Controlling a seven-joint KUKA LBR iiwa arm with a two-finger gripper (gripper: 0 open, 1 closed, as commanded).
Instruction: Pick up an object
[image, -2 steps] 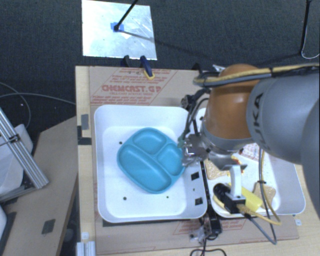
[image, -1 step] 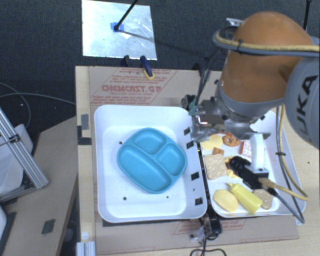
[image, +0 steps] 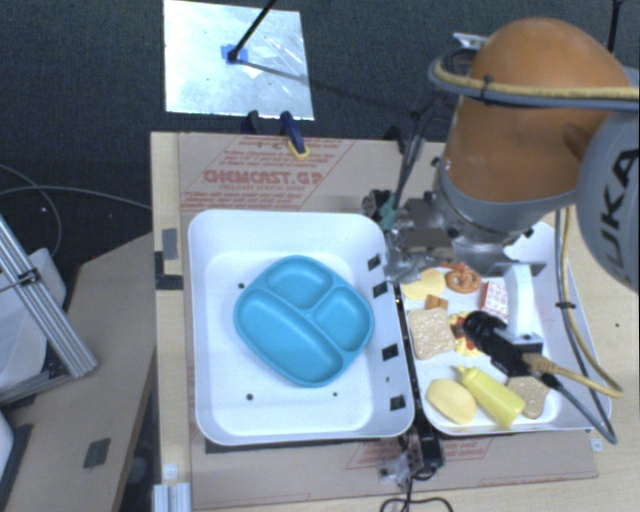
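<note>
Pick incomplete: nothing visibly lifted.
Claw hangs above the right bin, near toy foods; its spread cannot be told.

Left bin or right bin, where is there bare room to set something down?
Left bin: bare floor rings the blue plate, widest along the near wall and in the far left corner. Right bin is crowded: bread slice, pretzel and yellow bottle lie packed close, with the arm over its far end.
</note>
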